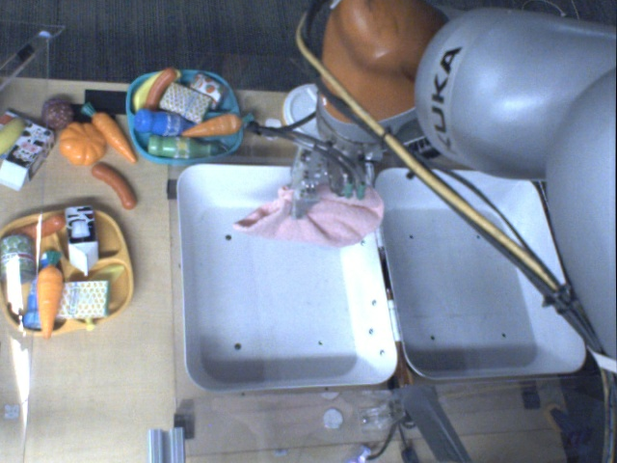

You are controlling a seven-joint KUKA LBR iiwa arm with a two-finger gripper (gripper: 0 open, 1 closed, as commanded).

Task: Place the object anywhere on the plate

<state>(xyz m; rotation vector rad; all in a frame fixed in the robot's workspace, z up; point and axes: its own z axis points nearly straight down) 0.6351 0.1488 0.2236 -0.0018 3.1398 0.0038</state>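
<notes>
A crumpled pink cloth (323,218) lies in the far right corner of the left white bin (280,336), one thin end trailing left. My gripper (331,183) hangs straight over the cloth's upper edge and touches or nearly touches it; the cloth looks bunched up where they meet. The grey arm with its orange band (376,41) comes in from the right above the bins. A yellow plate (118,249) sits on the bench at the far left, loaded with several toy foods.
The right white bin (482,297) lies under the arm. A blue bowl (183,114) of toy vegetables stands behind the left bin. A toy pumpkin (79,145), carrot and sausage (116,185) lie loose on the wooden bench near it.
</notes>
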